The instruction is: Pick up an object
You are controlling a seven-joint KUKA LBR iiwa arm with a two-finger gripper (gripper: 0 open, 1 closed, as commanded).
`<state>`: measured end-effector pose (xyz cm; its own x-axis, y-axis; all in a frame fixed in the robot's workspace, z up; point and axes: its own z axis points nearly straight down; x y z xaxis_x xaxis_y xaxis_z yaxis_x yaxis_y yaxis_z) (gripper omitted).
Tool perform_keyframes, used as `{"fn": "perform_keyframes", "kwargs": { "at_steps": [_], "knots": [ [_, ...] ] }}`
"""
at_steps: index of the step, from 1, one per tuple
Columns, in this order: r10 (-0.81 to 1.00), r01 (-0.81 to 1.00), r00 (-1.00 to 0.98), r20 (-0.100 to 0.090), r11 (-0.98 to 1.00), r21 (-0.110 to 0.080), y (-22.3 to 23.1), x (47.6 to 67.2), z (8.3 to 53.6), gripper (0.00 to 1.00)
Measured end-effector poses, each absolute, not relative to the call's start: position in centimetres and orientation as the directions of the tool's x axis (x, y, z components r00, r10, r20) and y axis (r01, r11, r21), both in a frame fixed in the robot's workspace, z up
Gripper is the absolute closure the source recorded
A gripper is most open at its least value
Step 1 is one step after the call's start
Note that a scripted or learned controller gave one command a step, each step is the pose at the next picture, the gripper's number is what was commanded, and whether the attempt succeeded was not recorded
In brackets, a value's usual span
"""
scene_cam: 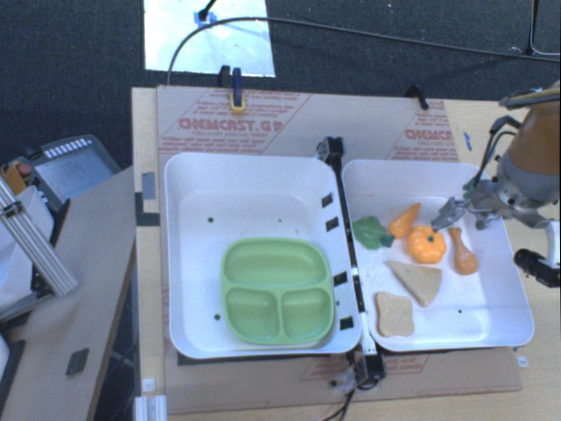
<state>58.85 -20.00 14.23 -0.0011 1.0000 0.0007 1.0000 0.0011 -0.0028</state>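
In the right bin [500, 323] we see 1 round orange pumpkin [427, 246] among 5 other toy foods, the gripper [457, 210] just above it, while the left bin [188, 235] bears 1 smooth green 3-compartment tray [278, 289].

Gripper [458, 210] above right bin [500, 323], beside orange pumpkin [426, 246], green divided plate [279, 289] in left bin [202, 209]

Bright, even overhead light; soft faint shadows inside the white bins [254, 169]; slightly grainy focus.
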Motion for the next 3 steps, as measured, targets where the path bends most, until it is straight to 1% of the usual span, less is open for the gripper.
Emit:
{"fn": "perform_keyframes", "kwargs": {
  "at_steps": [1, 2, 3],
  "knots": [
    [1.0, 1.0, 0.001, -0.003, -0.001, 0.017, -20.1, 59.4, 9.9, 0.0],
    [1.0, 1.0, -0.001, -0.008, 0.002, 0.027, -20.2, 59.7, 11.4, 1.0],
    [1.0, 1.0, -0.003, -0.003, 0.003, 0.008, -20.6, 59.6, 17.8, 1.0]
  ]
}}
